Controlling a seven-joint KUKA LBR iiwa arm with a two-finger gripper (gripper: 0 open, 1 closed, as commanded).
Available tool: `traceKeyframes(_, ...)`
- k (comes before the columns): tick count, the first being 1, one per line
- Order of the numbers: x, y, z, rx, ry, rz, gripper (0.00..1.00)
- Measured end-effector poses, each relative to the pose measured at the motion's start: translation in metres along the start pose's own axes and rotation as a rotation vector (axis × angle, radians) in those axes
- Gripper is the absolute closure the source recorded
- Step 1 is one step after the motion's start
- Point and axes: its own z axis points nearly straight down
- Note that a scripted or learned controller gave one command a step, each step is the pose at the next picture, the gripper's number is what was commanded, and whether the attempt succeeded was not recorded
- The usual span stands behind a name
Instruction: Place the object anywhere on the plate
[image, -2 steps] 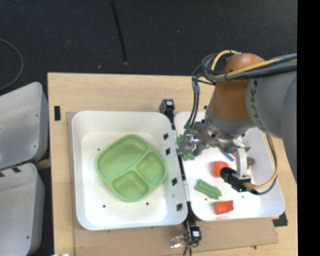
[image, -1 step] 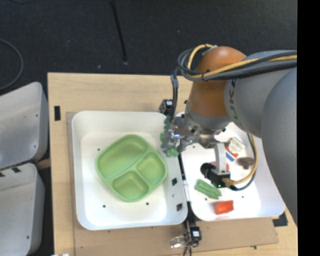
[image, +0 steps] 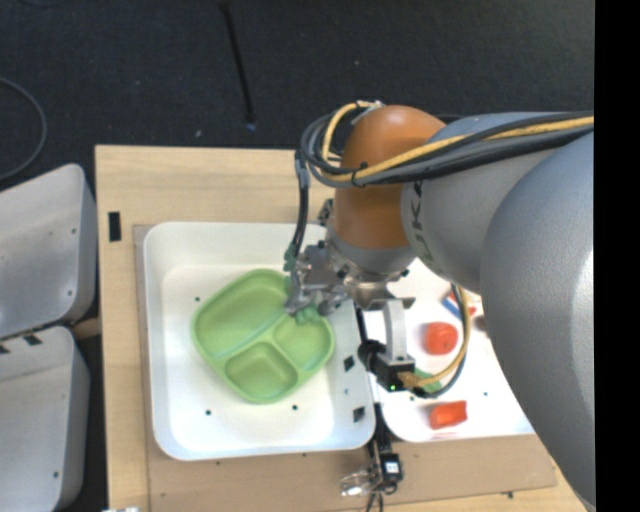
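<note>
A green divided plate (image: 250, 335) lies in the left white bin (image: 180, 420), tilted, with three compartments. My gripper (image: 305, 298) hangs over the plate's right rim, beneath the arm's orange band (image: 385, 180). The wrist hides the fingers, and I see nothing between them. In the right bin (image: 500, 425) lie an orange-red round object (image: 438, 338) and an orange-red block (image: 449, 413).
The grey arm covers most of the right bin and the upper right of the view. Cables loop around the wrist. The wooden bench (image: 125, 190) frames both bins. Grey panels (image: 40, 260) stand to the left. A small metal clip (image: 365, 482) sits at the bench's front edge.
</note>
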Motion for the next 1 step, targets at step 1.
traceKeyframes(1,-0.0030,0.0005,-0.0001,0.000,-0.001,0.004,0.00)
